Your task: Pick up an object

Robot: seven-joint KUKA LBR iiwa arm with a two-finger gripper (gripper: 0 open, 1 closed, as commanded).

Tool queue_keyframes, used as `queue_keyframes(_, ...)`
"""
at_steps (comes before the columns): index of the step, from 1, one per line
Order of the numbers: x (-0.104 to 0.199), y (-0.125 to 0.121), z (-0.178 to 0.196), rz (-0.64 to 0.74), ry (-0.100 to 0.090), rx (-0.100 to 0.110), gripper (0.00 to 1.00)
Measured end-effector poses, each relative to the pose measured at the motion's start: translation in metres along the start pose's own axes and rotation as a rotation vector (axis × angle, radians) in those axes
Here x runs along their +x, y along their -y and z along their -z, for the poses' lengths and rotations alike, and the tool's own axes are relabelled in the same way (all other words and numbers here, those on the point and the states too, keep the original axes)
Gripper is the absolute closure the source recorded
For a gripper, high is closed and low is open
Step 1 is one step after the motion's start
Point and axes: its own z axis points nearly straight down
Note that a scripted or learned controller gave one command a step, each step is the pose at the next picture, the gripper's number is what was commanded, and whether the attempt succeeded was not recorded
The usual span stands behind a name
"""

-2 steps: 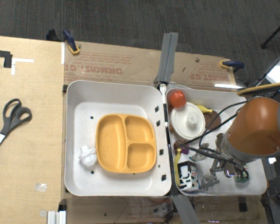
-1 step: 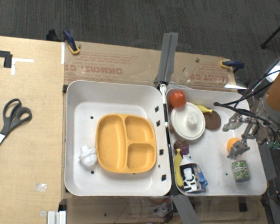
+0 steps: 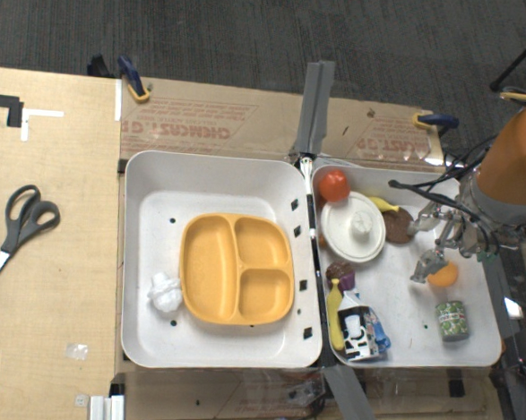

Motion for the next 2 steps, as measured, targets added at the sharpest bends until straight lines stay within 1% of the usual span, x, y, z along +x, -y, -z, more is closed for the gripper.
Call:
queue_keyframes(1, -0.0031, -0.0004, 0.0122, 0.002, 0.01, 0.002, 1.0)
queue_keyframes(2, -0.0031, -0.0005, 0.0122, 0.003, 0.01, 0.002, 0.0)
